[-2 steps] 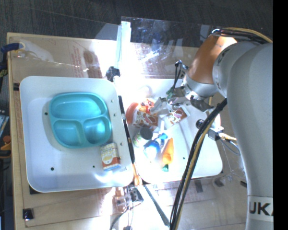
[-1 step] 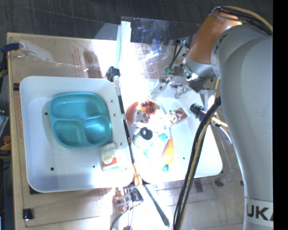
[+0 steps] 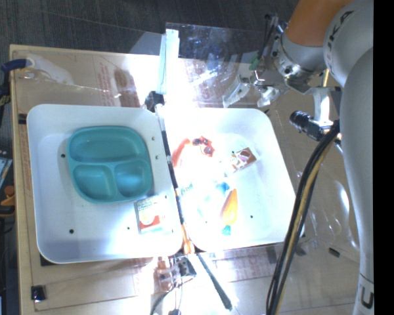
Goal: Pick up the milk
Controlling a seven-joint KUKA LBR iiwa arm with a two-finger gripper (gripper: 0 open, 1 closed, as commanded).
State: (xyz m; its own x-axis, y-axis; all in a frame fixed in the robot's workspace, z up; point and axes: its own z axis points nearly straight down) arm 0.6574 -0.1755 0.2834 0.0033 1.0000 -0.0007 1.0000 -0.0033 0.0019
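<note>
Dark carpet surrounds a tan worktop (image 3: 65, 77) that carries two shallow white bins side by side, with glare washing out the middle of the scene.

Largest in view is the arm (image 3: 354, 110), grey with an orange band, entering from the right and filling that side; a thick black cable (image 3: 302, 195) hangs beside it. Its gripper (image 3: 253, 87) hangs above the worktop just beyond the far edge of the right bin, over a crumpled clear plastic sheet (image 3: 207, 58). The fingers (image 3: 236, 92) look spread apart with nothing between them, though glare makes their exact opening hard to judge.

Left bin (image 3: 46, 228) lies well to the left of the fingers and nearer the camera. It holds a teal divided tray (image 3: 109, 161), and nearer still, close to the wall shared by the bins, the milk (image 3: 149, 213), a small white carton with a red patch, lying flat and far from the fingers.

Right bin (image 3: 276, 169) sits just below the fingers. Inside it, an orange carrot-like piece (image 3: 229, 205) lies toward the near side, a red strip (image 3: 179, 151) toward the left, a small brown block (image 3: 245, 157) closest to the fingers, and a dark red bit (image 3: 203, 144) between the strip and the block. Small blue scraps (image 3: 222, 188) lie beside the orange piece.
</note>
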